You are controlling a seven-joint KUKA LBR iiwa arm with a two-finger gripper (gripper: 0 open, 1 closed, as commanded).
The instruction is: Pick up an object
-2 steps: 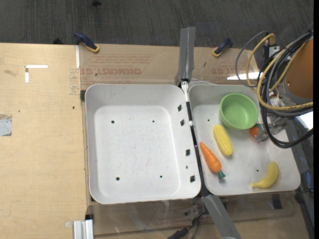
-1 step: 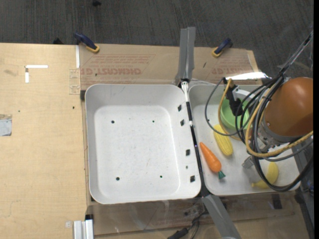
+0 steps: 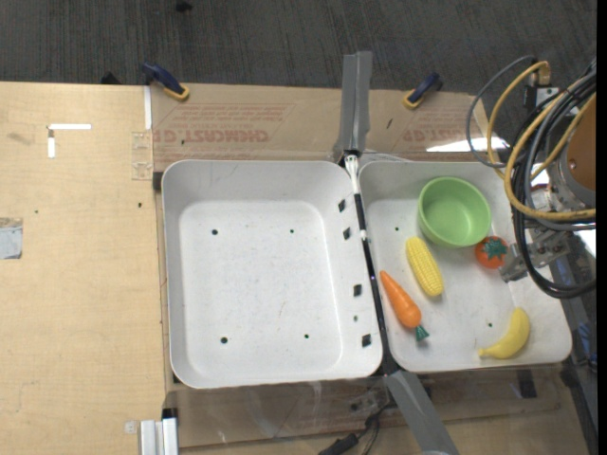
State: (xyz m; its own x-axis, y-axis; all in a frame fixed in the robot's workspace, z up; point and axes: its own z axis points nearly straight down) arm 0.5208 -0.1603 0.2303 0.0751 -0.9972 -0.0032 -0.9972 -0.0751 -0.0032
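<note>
camera view:
step: approach is looking underway, nothing lifted; all candidates are lying in the right bin [image 3: 560, 349].
gripper: gripper [image 3: 520, 259] is sitting at the right bin's right edge, just beside the tomato [image 3: 490, 252]; cannot tell its state, cables are cluttering it.
arm: grey body with orange band is reaching in from the right, yellow and black cable loops are hanging around it.
targets: green bowl [image 3: 454, 210] at the back; corn cob [image 3: 424, 265] just in front of it; carrot [image 3: 401, 300] near the divider; banana [image 3: 507, 336] at the front right.
next move: I'm judging the tomato the nearest pick; it's calling for a centred descent, since a small round thing may roll out.
materials: the food is looking like smooth moulded plastic; corn is showing kernel ridges, carrot is tapering to a green tip, banana is curving; bowl is round, thin-walled.
bins: shallow matte white trays with rounded corners; left bin [image 3: 190, 349] is showing small dark holes.
surface: bare wood surface [image 3: 76, 254], cardboard sheet [image 3: 247, 126] clamped under the bins.
</note>
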